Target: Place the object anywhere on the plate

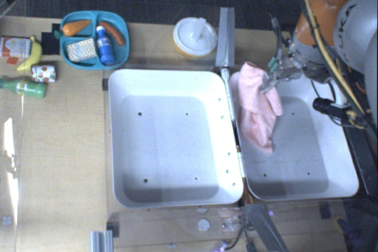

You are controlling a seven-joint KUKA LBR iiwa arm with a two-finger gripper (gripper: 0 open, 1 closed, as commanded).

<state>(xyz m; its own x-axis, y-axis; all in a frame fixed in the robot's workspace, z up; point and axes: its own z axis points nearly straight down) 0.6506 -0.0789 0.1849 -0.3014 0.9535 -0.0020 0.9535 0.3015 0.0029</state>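
A pink cloth (258,106) lies crumpled in the right bin (313,186), bunched against that bin's left wall and stretching from the far corner down toward the middle — a soft, limp thing, surely light, with no stiffness to keep its shape once lifted. The gripper (273,81) sits at the cloth's upper right edge, touching or nearly touching the fabric; whether it is spread or pinched on a fold cannot be told from this slanting view, as the wrist and cables crowd over it. A cloth like this should not slip much, but it will sag and trail, so a pinch on a raised fold near the thick middle of the bunch would likely carry more of it than a nip at a thin edge, which may pull free or drag a tail over the bin wall. The left bin (171,138) stands just beside. On the desk (53,144), well apart at far left, a blue divided plate (120,32) holds toy food, and a white lidded cup (195,37) stands behind the bins — the plate is a long carry away.
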